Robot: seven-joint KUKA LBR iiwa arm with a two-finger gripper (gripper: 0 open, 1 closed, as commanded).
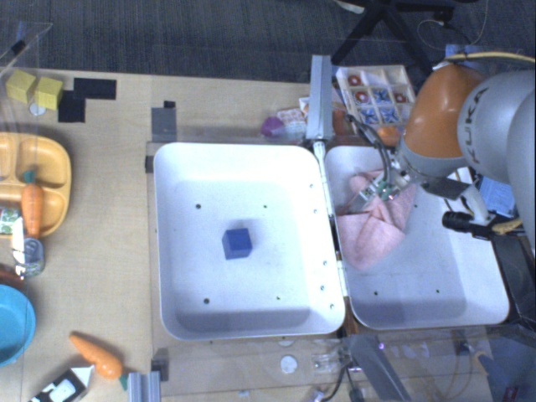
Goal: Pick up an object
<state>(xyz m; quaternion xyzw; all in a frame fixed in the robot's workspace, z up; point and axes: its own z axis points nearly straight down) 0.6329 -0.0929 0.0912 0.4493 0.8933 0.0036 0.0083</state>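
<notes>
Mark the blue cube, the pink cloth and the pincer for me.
blue cube (238,242): camera view, its top face.
pink cloth (374,234): camera view, middle of the bunched fabric.
pincer (373,193): camera view, its tip over the cloth.

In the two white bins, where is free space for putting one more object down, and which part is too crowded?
Left bin: bare floor all around the blue cube, widest toward its corners. Right bin: its near half is free, below the pink cloth. Crowded: the right bin's far left, where the gripper sits at the cloth.
</notes>
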